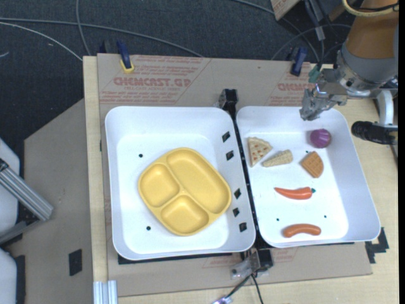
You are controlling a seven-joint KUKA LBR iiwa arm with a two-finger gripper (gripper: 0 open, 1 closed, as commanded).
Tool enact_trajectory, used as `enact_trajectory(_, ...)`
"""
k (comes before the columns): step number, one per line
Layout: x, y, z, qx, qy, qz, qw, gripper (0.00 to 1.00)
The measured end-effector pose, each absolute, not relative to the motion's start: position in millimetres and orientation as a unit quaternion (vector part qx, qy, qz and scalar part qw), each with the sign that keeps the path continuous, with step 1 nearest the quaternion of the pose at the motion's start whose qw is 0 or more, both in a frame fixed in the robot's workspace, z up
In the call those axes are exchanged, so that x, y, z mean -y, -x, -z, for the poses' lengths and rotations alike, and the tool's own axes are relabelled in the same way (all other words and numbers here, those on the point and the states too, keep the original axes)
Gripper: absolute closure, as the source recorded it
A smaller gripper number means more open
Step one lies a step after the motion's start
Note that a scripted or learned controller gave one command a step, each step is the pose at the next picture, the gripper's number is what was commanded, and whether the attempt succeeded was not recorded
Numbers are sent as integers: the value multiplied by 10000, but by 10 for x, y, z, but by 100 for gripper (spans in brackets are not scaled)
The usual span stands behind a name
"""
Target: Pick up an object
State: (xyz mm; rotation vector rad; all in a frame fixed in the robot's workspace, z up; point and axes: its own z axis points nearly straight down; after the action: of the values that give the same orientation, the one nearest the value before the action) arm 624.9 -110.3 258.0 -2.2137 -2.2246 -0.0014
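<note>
The right white bin [354, 189] holds several toy foods: a purple onion-like piece [320, 138], a waffle wedge [257, 150], a tan bread wedge [278, 159], an orange-brown cracker piece [312, 164], a red chili pepper [294, 193] and a sausage [301, 230]. My gripper [310, 111] hangs over the far edge of the right bin, just up and left of the purple piece. Nothing shows between its fingers.
The left white bin [120, 170] holds a yellow divided plate [183, 190]. Black clips run along the seam between the bins [235, 170]. Blue clamps [125, 57] sit at the board's far edge. Cables lie on the dark floor behind.
</note>
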Motion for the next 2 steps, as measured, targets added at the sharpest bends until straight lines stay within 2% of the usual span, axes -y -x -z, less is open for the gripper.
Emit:
enact_trajectory(1, 584, -6074, -2425, 7089, 7054, -3, 27, 100)
enact_trajectory(2, 74, -5993, -2456, 7086, 7056, -1, 18, 100)
